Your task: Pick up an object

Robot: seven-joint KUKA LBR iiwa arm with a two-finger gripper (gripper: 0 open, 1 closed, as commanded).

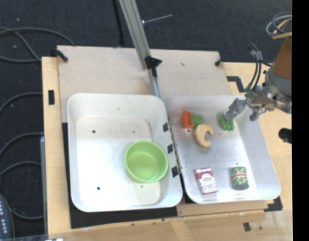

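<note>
- your arm came in from the right edge of the frame, and its gripper (240, 111) hung over the upper right part of the right bin (267, 154)
- you could see two grey fingers (236, 107) spread apart, one reaching left toward a small green object (226, 122), the other pointing down and right; nothing sat between them, so the gripper was open and carried nothing
- the small green object lay just below and left of the left finger, close to it; whether they touched could not be told
- further left in that bin you had an orange piece (186, 119) touching a green piece (197, 119), with a tan curved piece (204, 134) just beneath them
- at the lower part of the right bin lay a red and white carton (206, 180) and, to its right, a green can (239, 177)
- the left bin (94, 134) held a light green bowl (146, 161) at its lower right, upright
</note>
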